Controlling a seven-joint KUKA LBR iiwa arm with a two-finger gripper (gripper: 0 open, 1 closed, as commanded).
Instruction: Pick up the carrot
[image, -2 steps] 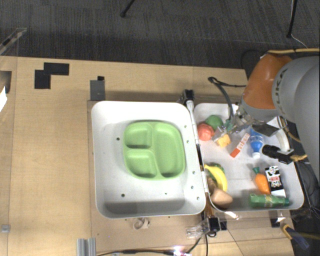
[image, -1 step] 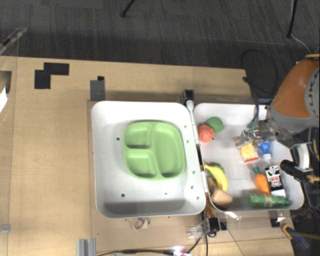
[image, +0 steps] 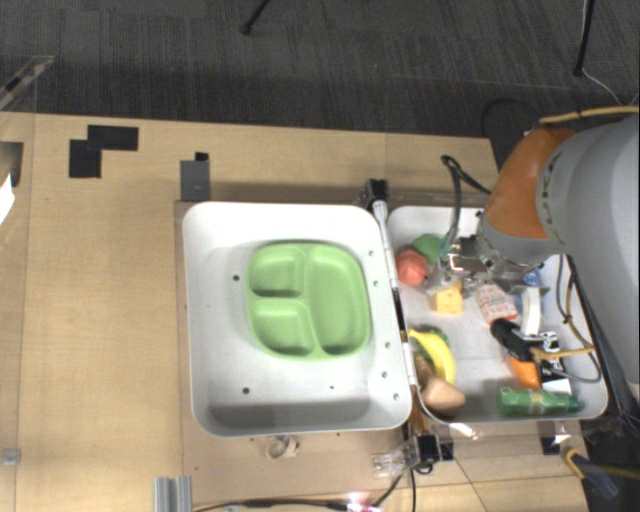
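While the arm is reaching in from the right over the right bin (image: 598, 408), the tool (image: 463, 264) is hanging above that bin's far middle part, just right of a red round thing (image: 412, 266) and a green thing (image: 431, 245), and just far of a yellow block (image: 449, 300). Whether the tool is released or clenched cannot be told from this slant, and nothing is showing as gripped in it. The carrot (image: 525, 373) is lying in the near right part of the same bin as a small orange patch, partly covered, just far of a green bottle (image: 539, 402) that is lying on its side along the near wall. It is sitting well apart from the tool, toward the near right. A banana (image: 436, 351) and a tan lump (image: 444, 398) are lying by the bin's left wall, away from the carrot. The left bin (image: 215, 330) is bearing a green divided plate (image: 305, 298) and is playing no part here. By my reading the step in hand is the approach, with the grasp not yet begun. The next move is calling for a shift toward the near right until the tool is standing over the carrot, then a descent with the tool released, keeping off the green bottle beside it, since the two are lying so close that a careless closing could be catching the bottle instead.
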